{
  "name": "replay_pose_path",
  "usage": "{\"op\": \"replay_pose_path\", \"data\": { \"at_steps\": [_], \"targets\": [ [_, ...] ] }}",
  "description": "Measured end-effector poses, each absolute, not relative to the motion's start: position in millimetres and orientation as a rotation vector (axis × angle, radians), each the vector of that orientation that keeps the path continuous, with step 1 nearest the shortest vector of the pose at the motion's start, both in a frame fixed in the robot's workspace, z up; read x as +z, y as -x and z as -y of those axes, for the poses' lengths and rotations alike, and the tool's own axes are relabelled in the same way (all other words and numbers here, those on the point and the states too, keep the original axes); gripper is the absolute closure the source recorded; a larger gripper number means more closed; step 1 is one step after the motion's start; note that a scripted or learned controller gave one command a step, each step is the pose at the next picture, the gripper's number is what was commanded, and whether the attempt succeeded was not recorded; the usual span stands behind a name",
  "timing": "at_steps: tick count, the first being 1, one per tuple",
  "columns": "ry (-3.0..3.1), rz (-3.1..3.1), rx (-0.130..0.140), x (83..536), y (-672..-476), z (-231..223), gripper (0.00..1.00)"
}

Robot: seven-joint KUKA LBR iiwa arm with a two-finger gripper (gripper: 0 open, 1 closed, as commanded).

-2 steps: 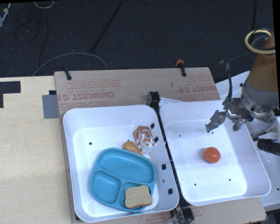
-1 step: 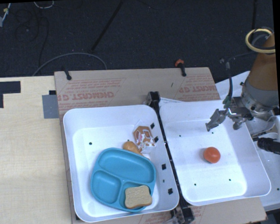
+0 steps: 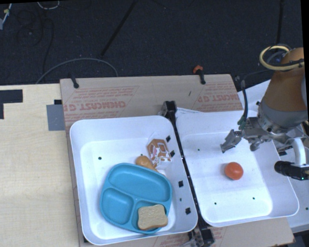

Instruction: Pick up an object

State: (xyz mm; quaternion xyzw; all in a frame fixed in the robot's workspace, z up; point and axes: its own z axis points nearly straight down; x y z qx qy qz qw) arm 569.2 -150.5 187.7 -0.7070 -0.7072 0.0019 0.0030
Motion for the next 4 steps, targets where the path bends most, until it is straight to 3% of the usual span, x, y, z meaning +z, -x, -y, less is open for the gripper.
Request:
{"op": "replay_pose_path", "data": {
  "at_steps": [2,3,4],
  "targets": [
    [2.218,2.215,0.006,90,-566.4,144,0.0],
    [2.224,2.212,0.004,103,-566.9,146,1.0],
    [2.229,2.214,0.0,158,-557.4,144,1.0]
  ]
}}
